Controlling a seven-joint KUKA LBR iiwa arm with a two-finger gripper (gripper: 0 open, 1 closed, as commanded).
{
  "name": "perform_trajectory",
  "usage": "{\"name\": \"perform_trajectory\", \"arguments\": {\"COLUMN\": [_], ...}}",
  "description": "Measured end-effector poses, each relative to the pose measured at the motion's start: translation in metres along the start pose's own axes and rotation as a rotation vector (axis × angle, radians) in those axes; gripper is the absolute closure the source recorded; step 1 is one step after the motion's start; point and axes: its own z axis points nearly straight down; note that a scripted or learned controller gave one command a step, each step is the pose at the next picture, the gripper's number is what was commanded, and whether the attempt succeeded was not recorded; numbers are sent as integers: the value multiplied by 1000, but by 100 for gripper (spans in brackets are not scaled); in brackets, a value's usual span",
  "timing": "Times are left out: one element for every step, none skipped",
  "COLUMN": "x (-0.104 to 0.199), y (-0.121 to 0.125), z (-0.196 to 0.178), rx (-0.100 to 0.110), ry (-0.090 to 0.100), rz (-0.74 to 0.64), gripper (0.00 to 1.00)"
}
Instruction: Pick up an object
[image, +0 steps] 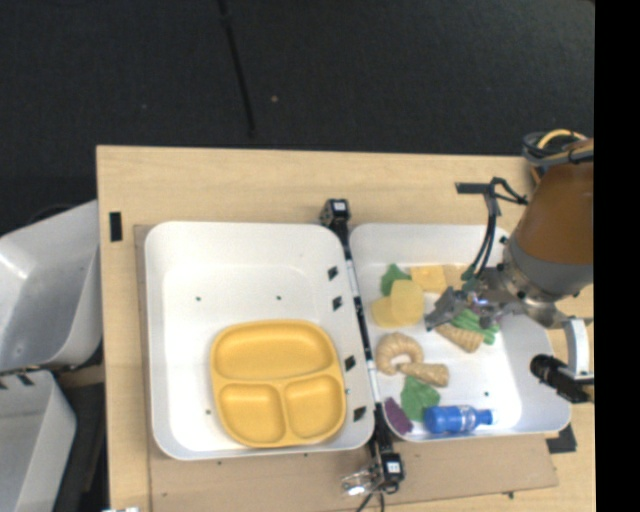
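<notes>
While its jaws cannot be told open from shut, the gripper (458, 305) sits low over a green toy (470, 322) and tan piece (461, 336) mid right bin (500, 405).

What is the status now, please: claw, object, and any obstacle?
Claw low in the right bin, over the toy pile. Nothing seen held. Green-and-tan toy just beside it; yellow block and croissant crowd close.

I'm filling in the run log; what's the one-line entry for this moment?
arm: over right bin | claw: low among toy food, beside yellow block | grasp: unconfirmed | left bin: yellow divided tray
</notes>
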Motion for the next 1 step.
{"name": "perform_trajectory", "arguments": {"x": [-16], "y": [-38], "z": [108], "rx": [5], "ry": [4], "rz": [3], "gripper": [0]}}
